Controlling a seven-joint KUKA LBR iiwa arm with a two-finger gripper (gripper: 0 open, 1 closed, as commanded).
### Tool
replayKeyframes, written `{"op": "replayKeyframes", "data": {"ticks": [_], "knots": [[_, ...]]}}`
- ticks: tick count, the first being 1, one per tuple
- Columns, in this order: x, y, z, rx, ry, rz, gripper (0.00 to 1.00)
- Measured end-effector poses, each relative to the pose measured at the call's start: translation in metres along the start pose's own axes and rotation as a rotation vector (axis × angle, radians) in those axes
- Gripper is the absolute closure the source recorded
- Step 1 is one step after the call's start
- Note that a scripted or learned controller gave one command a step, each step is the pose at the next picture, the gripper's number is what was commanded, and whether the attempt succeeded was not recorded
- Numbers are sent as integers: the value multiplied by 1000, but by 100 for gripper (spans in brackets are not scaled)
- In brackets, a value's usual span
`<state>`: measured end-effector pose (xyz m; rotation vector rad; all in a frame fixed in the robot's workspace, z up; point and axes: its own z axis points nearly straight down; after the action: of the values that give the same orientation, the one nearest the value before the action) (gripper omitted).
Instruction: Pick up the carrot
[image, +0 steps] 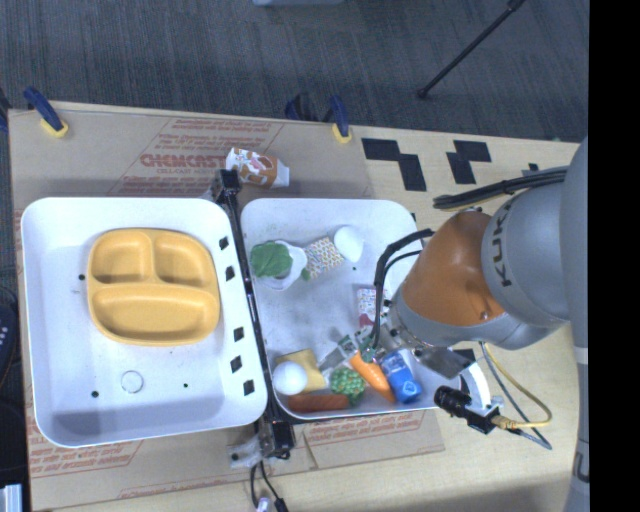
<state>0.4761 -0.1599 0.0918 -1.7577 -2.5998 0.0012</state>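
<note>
Where the arm (520, 265) reaches in from the right, we see its orange band (450, 280) hanging over the right-hand bin (300, 212), and the pincer (368, 345) sits below it, low among the toys; whether it is open or closed we cannot tell, since the wrist hides it. Just below the pincer, close enough that we cannot say whether they touch, lies the carrot (374, 375), orange and slanted, resting on the bin floor. Immediately right of the carrot we find a blue bottle (401, 378); to its left, a green bumpy piece (347, 383). Further left of the pincer lie a white egg (290, 378) and a yellow wedge (303, 362), with a reddish sausage (318, 402) along the near wall. Above and left of the pincer we note a green leafy item (271, 260), a patterned packet (322, 256) and a white ball (348, 242). Well to the left, in the other bin (40, 330), rests a yellow divided tray (153, 284). Beyond the bins, a small carton (256, 167) lies on the cardboard.
</note>
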Motion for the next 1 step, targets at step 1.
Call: {"op": "replayKeyframes", "data": {"ticks": [1], "knots": [[29,12,0,0,1,189,0]]}}
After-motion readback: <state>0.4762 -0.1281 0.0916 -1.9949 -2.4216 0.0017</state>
